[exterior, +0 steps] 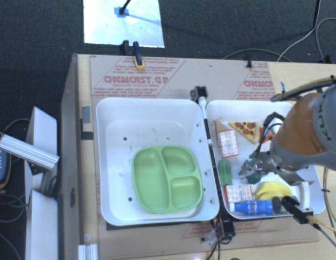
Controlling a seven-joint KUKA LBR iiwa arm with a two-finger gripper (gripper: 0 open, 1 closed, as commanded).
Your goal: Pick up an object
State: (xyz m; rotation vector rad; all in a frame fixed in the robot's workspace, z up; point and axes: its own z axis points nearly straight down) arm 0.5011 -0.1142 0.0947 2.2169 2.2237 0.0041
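The pincer [252, 169] hangs low in the right bin [224, 108], among the clutter near its middle. Something small and dark green [255, 176] sits at its tip, but the metal parts blur together there, so it cannot be told whether that piece is gripped or merely lies under the tool, nor how wide the tool stands.

Just beside it, toward the near edge, lies a yellow banana [274, 189], and nearer still a blue bottle [257, 206] on its side. To the left of the bottle is a small red-and-white carton [238, 192], and above that a green pickle-shaped piece [225, 172] against the dividing wall. Farther back lie a second red-and-white packet [228, 143] and a pizza slice [244, 129].

The left bin [119, 118] bears a green divided plate [166, 178].

The step in hand looks like the grasp itself: the arm is down at picking height over the pile. The next move would call for a firm closure on one item, then a straight lift clear of the banana and bottle, which crowd the tool closely and could be dragged along.
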